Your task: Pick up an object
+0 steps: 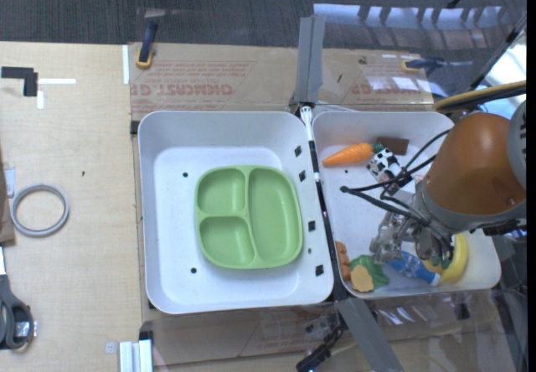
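Note:
My gripper (395,246) reaches down into the front of the right bin (362,213), just above a blue packet (414,267) and beside a yellow banana (456,258). A green leafy toy with an orange piece (363,274) lies at the bin's front left. An orange carrot (347,154) and a black-and-white spotted toy (383,162) lie near the back wall. The arm's orange band (475,163) covers the bin's right side. Nothing is visibly held.
The left bin (163,219) holds a green divided plate (249,216). A roll of grey tape (38,209) and scissors (14,322) lie on the wooden bench at the left. Black cables (394,186) hang over the right bin.

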